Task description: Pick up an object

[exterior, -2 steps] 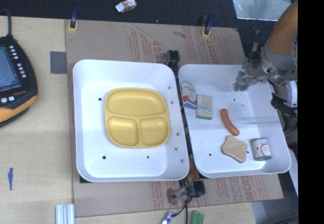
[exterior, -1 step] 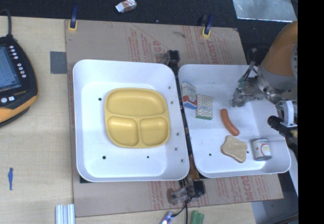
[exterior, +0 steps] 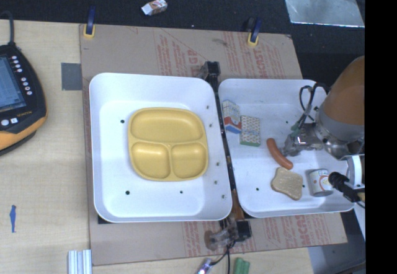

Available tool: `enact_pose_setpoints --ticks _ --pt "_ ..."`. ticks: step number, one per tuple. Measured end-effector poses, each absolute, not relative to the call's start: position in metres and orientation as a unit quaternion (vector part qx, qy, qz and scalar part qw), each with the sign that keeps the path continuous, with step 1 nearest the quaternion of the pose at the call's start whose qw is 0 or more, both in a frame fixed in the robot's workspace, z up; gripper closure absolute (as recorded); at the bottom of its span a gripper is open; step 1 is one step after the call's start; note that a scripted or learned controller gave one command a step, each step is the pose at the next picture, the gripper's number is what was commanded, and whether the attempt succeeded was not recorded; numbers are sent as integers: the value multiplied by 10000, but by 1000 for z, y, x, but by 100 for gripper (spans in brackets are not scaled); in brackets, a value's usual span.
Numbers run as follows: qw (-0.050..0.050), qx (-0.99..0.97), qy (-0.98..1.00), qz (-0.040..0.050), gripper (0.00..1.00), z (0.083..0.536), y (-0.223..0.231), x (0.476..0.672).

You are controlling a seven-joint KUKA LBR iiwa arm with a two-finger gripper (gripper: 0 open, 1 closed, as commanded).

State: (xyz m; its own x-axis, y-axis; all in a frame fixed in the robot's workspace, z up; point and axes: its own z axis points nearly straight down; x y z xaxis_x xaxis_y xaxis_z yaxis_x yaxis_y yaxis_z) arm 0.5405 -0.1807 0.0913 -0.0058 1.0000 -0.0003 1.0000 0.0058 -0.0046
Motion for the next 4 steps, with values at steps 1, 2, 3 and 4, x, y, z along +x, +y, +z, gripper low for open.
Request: enact_pose_setpoints --ticks 1,2,3,4 --pt "14 -7047 -7095 13 100 91 -165 477" --pt "10 -7028 -7114 19 100 102 -166 478" --pt "1 -7009 -7133 29 100 112 -167 478" --pt "-12 -6991 -7150 37 100 122 -168 479"
